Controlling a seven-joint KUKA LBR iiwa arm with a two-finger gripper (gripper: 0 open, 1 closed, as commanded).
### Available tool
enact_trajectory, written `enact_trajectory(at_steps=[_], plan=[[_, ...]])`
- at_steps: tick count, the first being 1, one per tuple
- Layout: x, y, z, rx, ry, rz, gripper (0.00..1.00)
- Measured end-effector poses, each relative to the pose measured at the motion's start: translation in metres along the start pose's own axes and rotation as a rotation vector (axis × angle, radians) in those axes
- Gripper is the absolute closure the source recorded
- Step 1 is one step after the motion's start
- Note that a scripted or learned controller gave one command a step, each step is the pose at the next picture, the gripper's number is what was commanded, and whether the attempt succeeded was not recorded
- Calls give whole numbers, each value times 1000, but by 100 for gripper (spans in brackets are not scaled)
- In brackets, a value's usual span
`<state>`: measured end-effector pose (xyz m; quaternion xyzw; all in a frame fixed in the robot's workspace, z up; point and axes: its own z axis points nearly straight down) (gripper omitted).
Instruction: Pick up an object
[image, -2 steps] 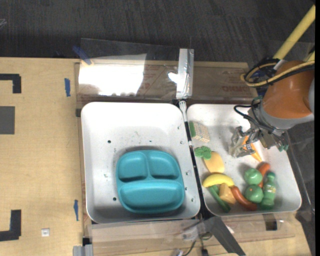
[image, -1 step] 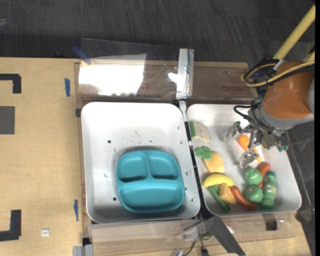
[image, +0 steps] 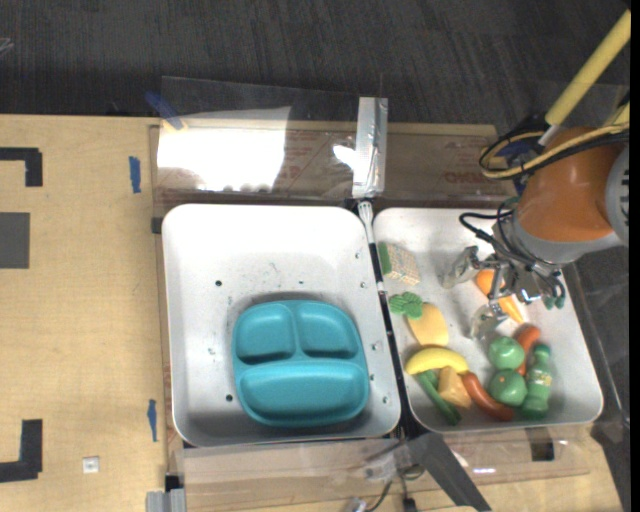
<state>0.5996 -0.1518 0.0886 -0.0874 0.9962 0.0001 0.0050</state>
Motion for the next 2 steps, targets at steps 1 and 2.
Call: enact_trajectory(at_steps=[1,2], plan=[[11,6,0,1,-4,91,0],[5,11,0,2,-2,227,0]])
